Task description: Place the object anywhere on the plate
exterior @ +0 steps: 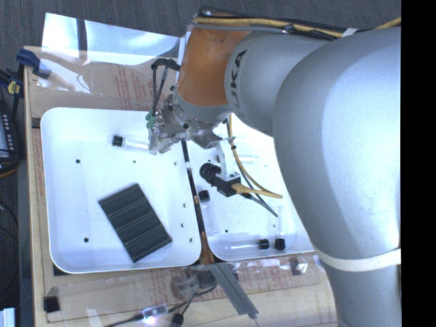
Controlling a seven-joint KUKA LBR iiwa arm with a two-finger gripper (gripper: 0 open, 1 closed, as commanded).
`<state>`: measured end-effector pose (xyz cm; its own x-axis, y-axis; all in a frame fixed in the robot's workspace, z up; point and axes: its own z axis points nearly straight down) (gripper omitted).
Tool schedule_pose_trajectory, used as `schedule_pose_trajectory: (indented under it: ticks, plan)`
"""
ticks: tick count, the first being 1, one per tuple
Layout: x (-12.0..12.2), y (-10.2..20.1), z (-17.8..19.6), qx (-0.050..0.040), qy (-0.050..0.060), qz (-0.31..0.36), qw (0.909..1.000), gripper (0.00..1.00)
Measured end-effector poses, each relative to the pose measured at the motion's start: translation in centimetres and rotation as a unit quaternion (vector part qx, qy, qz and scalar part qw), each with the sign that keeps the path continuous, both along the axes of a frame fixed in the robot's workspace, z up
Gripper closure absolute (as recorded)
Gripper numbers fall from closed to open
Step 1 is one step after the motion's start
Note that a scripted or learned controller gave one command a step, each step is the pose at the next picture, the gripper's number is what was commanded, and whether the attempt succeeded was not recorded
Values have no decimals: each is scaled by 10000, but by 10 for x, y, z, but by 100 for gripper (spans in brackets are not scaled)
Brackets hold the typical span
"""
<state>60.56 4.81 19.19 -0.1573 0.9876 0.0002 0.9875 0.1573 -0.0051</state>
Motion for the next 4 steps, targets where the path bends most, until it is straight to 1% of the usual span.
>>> schedule_pose_trajectory:
  ticks: [1,2,3,4]
  plan:
    - [-117,48,21,3,-7,184,9998,100]
    - [-130,126,88,0,-17,-485,9988,100]
    - [-30,153,63,-11,-4,-649,9979,100]
    - [-30,153,63,-9,-5,-646,9979,0]
